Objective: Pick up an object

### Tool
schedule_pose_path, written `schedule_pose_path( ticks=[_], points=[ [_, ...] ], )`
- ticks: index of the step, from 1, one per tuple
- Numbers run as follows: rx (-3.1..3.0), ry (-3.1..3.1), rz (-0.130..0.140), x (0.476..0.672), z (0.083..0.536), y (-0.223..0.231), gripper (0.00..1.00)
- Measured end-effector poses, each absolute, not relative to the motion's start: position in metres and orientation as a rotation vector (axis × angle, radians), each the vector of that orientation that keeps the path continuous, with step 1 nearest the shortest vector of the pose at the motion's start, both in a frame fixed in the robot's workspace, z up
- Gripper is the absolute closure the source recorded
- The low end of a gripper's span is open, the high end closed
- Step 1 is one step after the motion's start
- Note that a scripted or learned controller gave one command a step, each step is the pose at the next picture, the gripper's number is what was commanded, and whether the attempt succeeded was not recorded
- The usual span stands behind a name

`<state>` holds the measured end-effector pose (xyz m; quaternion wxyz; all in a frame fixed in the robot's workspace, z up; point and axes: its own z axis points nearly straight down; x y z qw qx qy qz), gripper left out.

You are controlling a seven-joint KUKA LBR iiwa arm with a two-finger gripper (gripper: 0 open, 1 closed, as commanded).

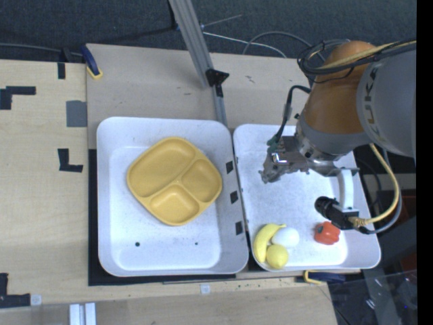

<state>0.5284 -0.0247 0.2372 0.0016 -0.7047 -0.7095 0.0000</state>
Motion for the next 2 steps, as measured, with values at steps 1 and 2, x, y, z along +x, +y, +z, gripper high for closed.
schedule_pose_path(
  ticks=[1, 2],
  points=[
    [-2.211, -2.227, 0.001, 0.525, 0.236, 0.028, 1.0],
    [-2.212, -2.226, 0.004, 0.513, 0.224, 0.08, 1.0]
  ],
)
